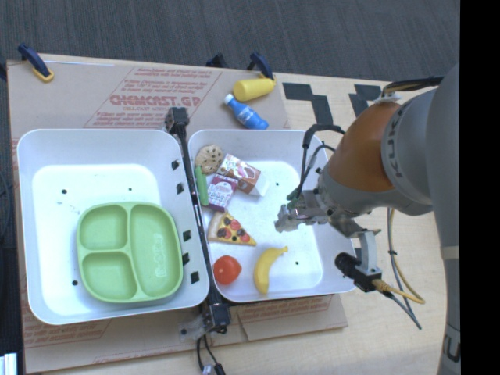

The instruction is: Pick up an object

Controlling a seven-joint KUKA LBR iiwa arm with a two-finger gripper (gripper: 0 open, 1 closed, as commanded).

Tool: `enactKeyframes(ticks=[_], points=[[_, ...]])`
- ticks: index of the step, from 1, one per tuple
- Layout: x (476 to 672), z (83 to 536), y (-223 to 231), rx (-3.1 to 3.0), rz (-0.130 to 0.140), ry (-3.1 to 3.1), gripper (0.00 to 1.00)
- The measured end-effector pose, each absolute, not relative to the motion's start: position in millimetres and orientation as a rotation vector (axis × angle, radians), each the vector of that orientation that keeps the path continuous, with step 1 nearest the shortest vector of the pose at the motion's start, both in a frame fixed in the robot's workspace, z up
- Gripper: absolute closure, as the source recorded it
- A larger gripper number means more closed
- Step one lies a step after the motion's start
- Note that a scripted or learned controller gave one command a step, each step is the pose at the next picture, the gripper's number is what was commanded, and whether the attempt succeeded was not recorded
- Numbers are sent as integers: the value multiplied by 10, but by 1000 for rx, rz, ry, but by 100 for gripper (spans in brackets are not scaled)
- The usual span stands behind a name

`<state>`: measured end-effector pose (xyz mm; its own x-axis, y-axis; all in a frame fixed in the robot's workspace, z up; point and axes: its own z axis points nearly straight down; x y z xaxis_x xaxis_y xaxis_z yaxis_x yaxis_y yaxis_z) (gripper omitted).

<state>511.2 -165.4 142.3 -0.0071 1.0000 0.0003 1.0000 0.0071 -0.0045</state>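
Grey carpet behind, tabletop [312,100] carrying two bins. Your claw [287,219] hovers over the right bin [312,283], grip state unreadable from here. Nearest target, the banana [266,269], lies by the front edge; descend off-centre and it could roll away.

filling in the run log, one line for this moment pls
grey arm's gripper: over right white bin, nothing seen held | nearest: yellow toy banana | green divided plate: left bin
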Motion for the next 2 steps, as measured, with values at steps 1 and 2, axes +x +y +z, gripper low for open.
enactKeyframes(ticks=[1,2], points=[[4765,1912,-2116,-2216,1,-2226,100],[4771,2109,-1883,-2215,0,-2229,100]])
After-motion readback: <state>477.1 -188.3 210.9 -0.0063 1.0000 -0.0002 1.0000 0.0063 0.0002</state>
